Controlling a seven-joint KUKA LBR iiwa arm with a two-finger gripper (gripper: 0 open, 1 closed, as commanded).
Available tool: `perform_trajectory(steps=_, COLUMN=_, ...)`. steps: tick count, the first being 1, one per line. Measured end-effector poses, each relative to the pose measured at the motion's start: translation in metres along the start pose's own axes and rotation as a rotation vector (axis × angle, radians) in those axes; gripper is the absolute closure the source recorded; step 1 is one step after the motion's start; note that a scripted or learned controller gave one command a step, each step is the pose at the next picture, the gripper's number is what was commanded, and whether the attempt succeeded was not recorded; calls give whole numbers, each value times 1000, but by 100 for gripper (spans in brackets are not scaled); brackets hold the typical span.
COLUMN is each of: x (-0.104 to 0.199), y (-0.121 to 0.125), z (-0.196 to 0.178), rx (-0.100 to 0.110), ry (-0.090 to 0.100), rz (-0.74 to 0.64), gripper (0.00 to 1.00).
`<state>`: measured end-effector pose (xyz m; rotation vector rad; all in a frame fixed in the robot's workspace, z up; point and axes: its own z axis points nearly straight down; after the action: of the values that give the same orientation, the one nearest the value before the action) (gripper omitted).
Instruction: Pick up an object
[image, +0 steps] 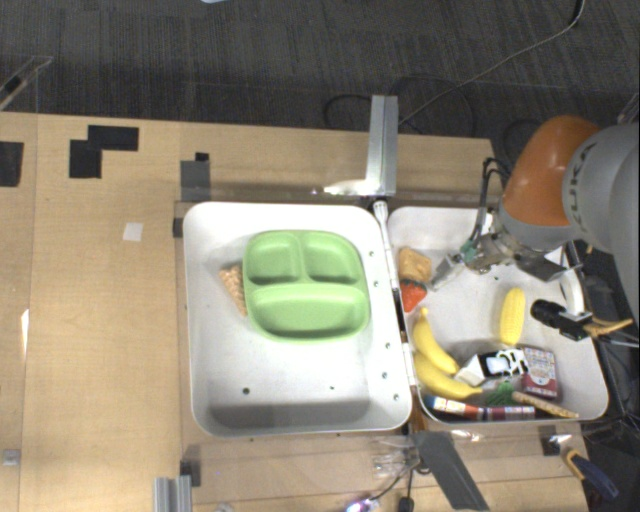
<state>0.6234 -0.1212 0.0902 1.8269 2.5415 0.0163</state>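
The hand (452, 266) hangs over the right white bin (598, 385), near a tan food piece (414, 265); whether it is spread, I cannot tell.

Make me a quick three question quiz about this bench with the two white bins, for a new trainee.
1. True or false: the green divided plate lies in the bin that also holds the bananas.
2. Which lies nearest the gripper? A. corn cob B. marker C. bananas
3. Fill in: the arm's band is coloured ____.

Key: 1 false; 2 A; 3 orange.
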Motion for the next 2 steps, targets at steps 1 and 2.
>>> perform_trajectory(steps=1, x=-32, y=-30, z=-1, rx=2, ry=-4, rz=-19, gripper=0)
perform_trajectory(steps=2, x=-58, y=-22, z=-57, rx=7, ry=-1, rz=-36, gripper=0)
